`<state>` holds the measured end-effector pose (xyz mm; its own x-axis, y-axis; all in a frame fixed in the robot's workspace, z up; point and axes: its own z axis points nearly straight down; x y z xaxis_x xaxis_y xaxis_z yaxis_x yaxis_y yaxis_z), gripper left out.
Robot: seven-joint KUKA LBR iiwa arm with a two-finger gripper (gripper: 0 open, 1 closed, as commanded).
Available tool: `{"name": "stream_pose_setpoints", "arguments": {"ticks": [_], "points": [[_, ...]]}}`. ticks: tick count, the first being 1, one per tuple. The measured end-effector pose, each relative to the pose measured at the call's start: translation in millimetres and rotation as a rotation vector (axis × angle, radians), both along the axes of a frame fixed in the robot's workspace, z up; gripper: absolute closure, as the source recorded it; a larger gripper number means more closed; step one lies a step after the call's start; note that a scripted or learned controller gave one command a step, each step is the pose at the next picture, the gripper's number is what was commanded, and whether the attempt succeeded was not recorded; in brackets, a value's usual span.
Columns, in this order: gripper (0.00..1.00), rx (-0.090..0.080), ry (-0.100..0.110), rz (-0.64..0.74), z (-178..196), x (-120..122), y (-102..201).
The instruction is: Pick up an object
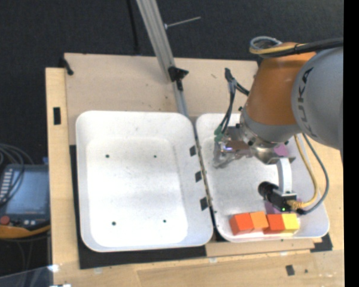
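White bins point(137, 178); orange, yellow blocks point(264, 222).

A single fixed camera looks down at a slant from above the bench point(125, 82), far enough back to take in both white bins: the left bin point(137, 121) toward 9 o'clock, the right bin point(314, 229) toward 4 o'clock. The arm point(287, 82) enters from 2 o'clock. Dark floor point(48, 17) spans 12 o'clock.
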<state>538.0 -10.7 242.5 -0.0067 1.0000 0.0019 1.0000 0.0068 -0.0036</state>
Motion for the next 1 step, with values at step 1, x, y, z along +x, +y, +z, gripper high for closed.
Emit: {"name": "stream_pose_setpoints", "arguments": {"ticks": [1], "points": [[1.0, -0.001, -0.004, 0.001, -9.0, 8.1, 60.3]]}}
